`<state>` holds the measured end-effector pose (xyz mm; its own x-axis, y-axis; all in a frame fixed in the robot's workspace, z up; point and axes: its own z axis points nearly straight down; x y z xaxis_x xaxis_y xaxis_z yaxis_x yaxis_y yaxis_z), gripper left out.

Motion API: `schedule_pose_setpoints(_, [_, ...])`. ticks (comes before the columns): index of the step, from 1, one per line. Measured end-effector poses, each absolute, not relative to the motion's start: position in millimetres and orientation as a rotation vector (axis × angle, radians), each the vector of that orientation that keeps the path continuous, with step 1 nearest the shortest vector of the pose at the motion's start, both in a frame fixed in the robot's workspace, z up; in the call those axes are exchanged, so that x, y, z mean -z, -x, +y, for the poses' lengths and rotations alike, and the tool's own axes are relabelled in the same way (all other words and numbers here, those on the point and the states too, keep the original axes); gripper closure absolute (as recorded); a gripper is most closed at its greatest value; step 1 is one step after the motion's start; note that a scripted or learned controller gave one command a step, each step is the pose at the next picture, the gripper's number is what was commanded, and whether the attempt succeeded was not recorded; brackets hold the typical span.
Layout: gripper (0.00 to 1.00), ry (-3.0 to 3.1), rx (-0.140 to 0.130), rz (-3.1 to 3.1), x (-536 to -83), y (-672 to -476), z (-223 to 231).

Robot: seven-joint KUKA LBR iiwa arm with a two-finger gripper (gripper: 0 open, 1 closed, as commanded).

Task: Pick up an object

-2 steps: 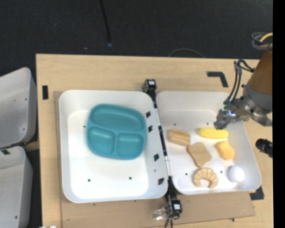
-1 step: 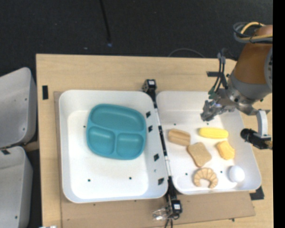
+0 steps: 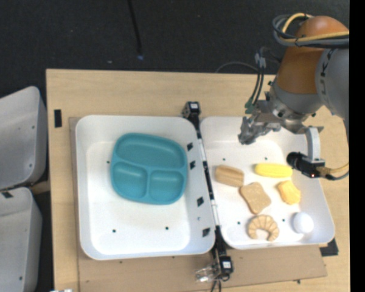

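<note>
Camera view: yellow corn cob (image 3: pixel 273 171) lies flat.

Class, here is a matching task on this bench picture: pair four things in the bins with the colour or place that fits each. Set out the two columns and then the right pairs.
Things:
1. divided plate
2. croissant
3. egg
4. corn cob

Descriptions:
A. white, near the right bin's front right corner
B. teal, in the left bin
C. yellow, lying lengthwise below the pincer
D. tan and curved, at the right bin's front edge

Pairs: 1-B, 2-D, 3-A, 4-C
</note>
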<state>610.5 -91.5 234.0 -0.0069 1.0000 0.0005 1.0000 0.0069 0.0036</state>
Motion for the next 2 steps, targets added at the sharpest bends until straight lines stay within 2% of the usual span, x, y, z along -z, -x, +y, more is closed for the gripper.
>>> schedule_pose_setpoints(2, [1.0,-2.212,-0.003,2.228,-241.5,-646.6,17.5])
